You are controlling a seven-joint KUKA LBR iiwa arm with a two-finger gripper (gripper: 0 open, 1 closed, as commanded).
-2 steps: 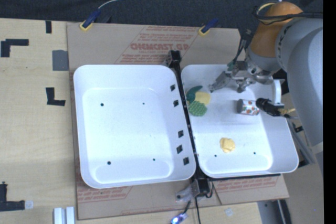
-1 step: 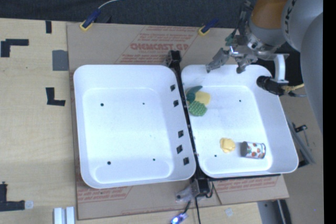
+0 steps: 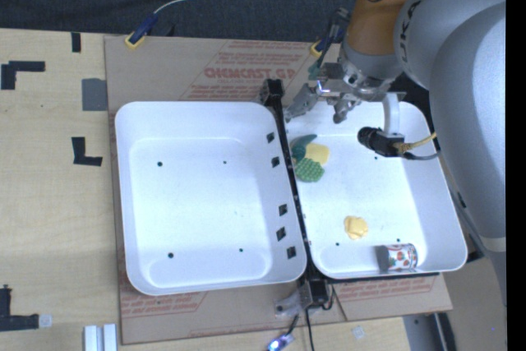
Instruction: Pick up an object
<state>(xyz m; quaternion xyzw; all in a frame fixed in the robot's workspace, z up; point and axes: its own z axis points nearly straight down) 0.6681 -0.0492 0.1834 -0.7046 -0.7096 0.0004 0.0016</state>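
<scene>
Objects for picking, all inside the right bin [image 3: 427, 201]. Green and yellow cluster [image 3: 310, 160] near the far-left part of that bin, just beside the divider between both bins: a dark green piece at the far side, a yellow piece to the right of it, a lighter green netted piece at the near side, all touching or nearly touching. Yellow lump [image 3: 356, 227] alone on the white floor, nearer to the front wall, well apart from the cluster. Small can [image 3: 399, 257] with a red and white label, lying on its side against the front wall, near the lump but not touching it.

Gripper [image 3: 322, 107] above the far edge of the right bin, beyond the cluster and not touching it. Fingers spread apart, with nothing between them. Orange band [image 3: 386, 0] above the wrist, grey arm [image 3: 468, 62] coming in from the right side.

Left bin [image 3: 131, 177] beside the right one, both resting on a cardboard sheet [image 3: 189, 70]. Thin cable [image 3: 185, 0] with a yellow and blue plug behind the cardboard.
</scene>
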